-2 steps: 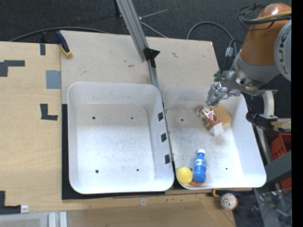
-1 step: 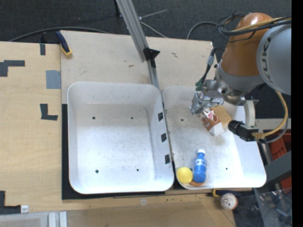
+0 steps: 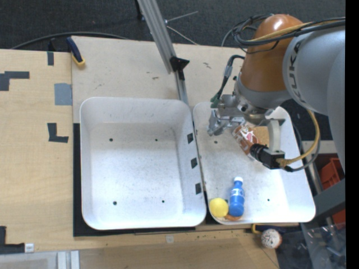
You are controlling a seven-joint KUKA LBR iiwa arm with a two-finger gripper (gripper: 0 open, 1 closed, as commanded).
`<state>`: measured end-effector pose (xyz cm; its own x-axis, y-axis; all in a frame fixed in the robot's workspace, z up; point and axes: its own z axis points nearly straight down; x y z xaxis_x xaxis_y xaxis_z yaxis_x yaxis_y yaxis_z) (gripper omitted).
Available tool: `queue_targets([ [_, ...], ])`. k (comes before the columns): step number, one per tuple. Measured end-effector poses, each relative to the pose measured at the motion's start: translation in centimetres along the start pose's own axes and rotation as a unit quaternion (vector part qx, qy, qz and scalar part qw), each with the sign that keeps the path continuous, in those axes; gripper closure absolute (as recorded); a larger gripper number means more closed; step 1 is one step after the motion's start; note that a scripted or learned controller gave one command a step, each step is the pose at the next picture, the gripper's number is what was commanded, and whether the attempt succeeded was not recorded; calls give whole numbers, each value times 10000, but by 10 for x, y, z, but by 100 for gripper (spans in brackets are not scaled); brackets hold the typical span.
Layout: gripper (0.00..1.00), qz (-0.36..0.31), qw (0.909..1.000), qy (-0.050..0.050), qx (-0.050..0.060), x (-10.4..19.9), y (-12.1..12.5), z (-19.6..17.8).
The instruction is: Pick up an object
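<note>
The likeliest thing for me to take is the crinkled brown-and-red packet [image 3: 247, 135], lying in the right bin [image 3: 291, 203] toward its twelve o'clock end, partly tucked under my wrist. My pincer [image 3: 217, 123] hangs just beside it, at its nine o'clock, low over the bin floor near the wall shared with the left bin [image 3: 134, 161]. I judge that offset leaves me off the packet, not over it. Whether my pincer is apart or together I cannot tell; nothing shows in its grip. At the bin's six o'clock end a yellow ball [image 3: 219, 207] and a blue bottle [image 3: 236, 198] rest touching each other against the rim, probably because they rolled there. They are well apart from me. On the tabletop [image 3: 123, 66], a small pale ball [image 3: 271, 238] sits outside the bin.
</note>
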<state>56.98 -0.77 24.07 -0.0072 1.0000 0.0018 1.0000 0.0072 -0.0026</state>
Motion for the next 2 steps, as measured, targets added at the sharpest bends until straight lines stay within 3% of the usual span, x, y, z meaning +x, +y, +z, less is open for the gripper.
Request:
queue_targets([
  [2,100,-2,10000,-3,0,93,-20,1],
])
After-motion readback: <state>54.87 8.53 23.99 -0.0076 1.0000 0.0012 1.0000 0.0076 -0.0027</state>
